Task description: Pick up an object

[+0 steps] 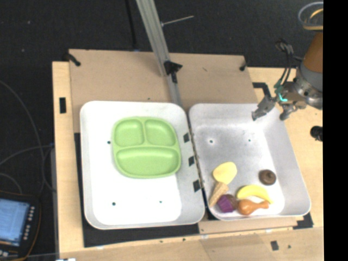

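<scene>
desk (62,145): pale wooden top, carrying two shallow white bins side by side; no brand, label or legible writing on any item.

left bin (98,200): holds one green divided plate (147,148) with three compartments, lying flat in the bin's upper half.

right bin (239,140): its contents are clustered in the near corner.
- yellow toy chip (225,172), oval, near the bin's left wall.
- toy ice cream cone (217,191), tan, just below the chip and touching it.
- purple toy fruit (226,203), at the foot of the cone.
- toy banana (254,192), yellow, lying on its side to the right of the purple fruit.
- toy chicken drumstick (250,205), orange-brown, just below the banana and touching the purple fruit.
- brown toy doughnut (267,176), small and round, set apart above the banana's right end.

end effector (271,107): at the far right corner of the right bin, over its rim, fingers spread apart with nothing between them; well apart from the toy cluster.

arm (311,64): grey with an orange band, entering from the right.

metal pole (155,37): slanted, rising from between the bins at the far side.

handheld screen (16,222): at the lower left, off the desk; display too small to read.
</scene>
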{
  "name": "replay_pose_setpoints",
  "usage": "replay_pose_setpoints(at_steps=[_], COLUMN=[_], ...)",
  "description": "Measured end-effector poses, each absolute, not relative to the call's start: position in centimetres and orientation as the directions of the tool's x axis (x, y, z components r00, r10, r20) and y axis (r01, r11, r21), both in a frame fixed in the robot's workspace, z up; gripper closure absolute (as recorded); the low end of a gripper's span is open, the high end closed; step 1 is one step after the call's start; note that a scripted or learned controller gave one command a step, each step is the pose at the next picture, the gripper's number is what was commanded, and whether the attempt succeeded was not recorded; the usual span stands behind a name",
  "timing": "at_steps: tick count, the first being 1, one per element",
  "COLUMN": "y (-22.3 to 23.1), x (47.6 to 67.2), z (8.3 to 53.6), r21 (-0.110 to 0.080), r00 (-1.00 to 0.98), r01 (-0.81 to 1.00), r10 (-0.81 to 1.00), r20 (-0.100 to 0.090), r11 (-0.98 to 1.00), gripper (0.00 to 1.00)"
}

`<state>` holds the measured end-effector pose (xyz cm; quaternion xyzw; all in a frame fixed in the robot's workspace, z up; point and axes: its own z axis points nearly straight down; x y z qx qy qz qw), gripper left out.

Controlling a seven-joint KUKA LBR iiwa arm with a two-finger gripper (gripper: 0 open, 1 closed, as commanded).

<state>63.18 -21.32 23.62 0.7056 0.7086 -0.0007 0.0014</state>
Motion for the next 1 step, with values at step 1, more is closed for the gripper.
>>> replay_pose_setpoints(at_steps=[1], y=[-21.60], x=[62.50], z=[17.53], r21=[-0.004], r00=[0.000], r01=[1.000], r10=[1.000], r20=[-0.001], r11=[0.000], gripper=[0.00])
